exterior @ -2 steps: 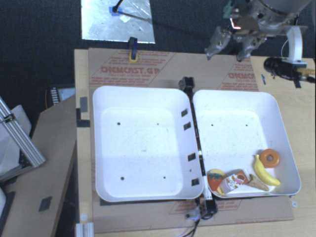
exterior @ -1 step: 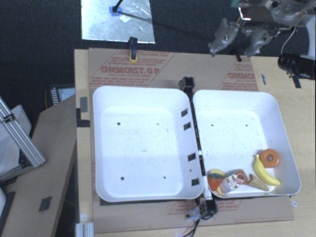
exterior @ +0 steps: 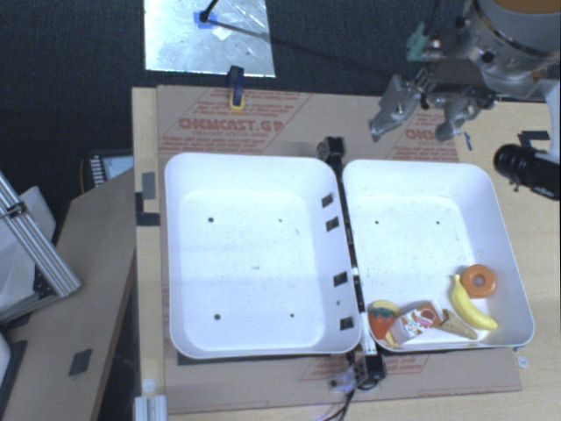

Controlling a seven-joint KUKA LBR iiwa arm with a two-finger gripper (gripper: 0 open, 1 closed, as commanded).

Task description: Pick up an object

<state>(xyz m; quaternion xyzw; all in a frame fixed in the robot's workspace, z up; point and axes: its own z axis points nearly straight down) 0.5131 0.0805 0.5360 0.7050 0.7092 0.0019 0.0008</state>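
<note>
Your gripper [exterior: 415, 125] hangs with its fingers spread wide and nothing between them, above the far edge of the right bin [exterior: 491, 196]. The things to pick lie clustered in that bin's near right corner: a banana [exterior: 470, 305], a doughnut [exterior: 479, 280], a small packet [exterior: 415, 323]. Go for the banana; approach straight down, fingers across its narrow width, clear of the bin wall.
</note>
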